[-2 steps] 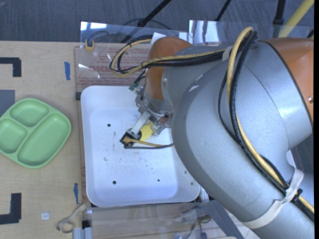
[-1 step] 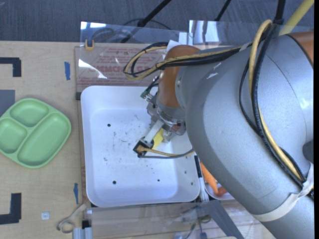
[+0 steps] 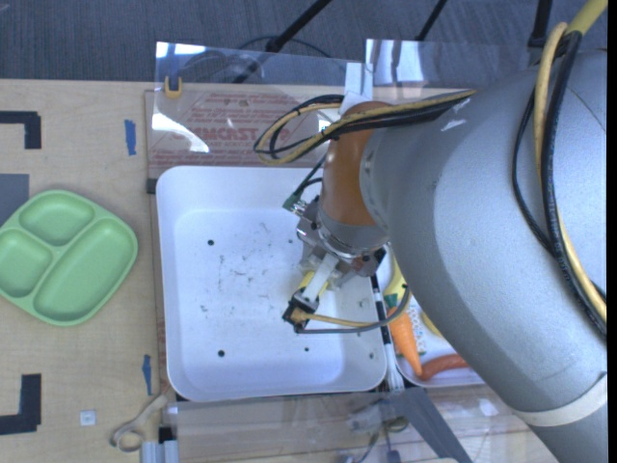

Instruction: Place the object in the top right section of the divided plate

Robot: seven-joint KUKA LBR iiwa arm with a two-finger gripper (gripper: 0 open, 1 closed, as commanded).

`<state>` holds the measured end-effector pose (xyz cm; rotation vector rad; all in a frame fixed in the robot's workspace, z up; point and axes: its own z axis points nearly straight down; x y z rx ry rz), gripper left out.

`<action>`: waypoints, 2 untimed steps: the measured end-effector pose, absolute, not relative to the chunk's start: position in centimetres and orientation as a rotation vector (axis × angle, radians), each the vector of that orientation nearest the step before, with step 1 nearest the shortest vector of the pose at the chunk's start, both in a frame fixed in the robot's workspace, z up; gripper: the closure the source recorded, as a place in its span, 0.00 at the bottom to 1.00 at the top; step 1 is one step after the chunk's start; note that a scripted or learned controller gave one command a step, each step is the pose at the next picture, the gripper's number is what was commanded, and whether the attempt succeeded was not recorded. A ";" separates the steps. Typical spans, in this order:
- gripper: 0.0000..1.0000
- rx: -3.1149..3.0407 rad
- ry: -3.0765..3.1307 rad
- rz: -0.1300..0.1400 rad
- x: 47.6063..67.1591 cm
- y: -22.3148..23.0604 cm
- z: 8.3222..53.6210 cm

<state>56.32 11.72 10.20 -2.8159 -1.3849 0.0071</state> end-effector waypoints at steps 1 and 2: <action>1.00 -3.036 -0.801 -0.012 59.8 17.7 8.8; 0.00 -3.036 -0.800 -0.011 59.8 17.7 8.8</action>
